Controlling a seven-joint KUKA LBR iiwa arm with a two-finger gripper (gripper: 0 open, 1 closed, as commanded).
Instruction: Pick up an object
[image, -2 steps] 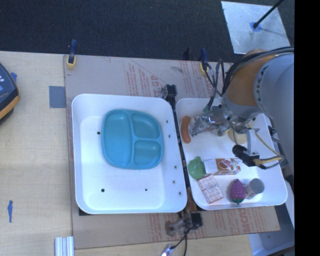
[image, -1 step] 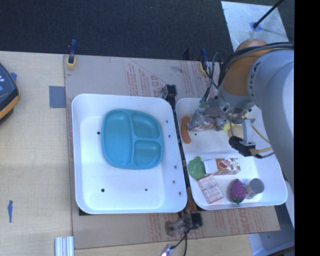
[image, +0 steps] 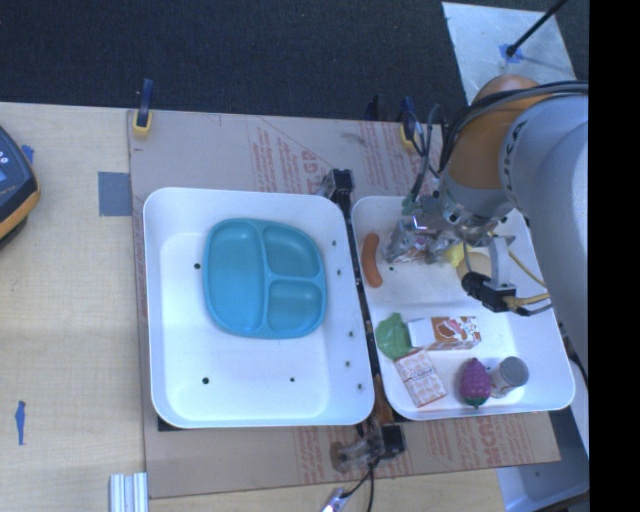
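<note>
My gripper (image: 408, 246) hangs over the back part of the right bin (image: 530, 400), just right of an orange-brown sausage-shaped piece (image: 372, 259). A yellow item (image: 462, 257) peeks out beside the wrist. Toward the front of the same bin lie a green piece (image: 392, 336), a printed carton (image: 454, 331), a small red-and-white packet (image: 420, 378), a purple-magenta fruit (image: 474, 381) and a grey can (image: 510, 373). The metal fingers are seen from above and blurred against the wrist.
The left bin (image: 170, 330) holds a blue divided plate (image: 265, 277). The arm's grey body and orange band (image: 490, 140) cover the right bin's back right corner. A black cable (image: 495, 295) loops over that bin. A device (image: 15, 190) sits at the far left.
</note>
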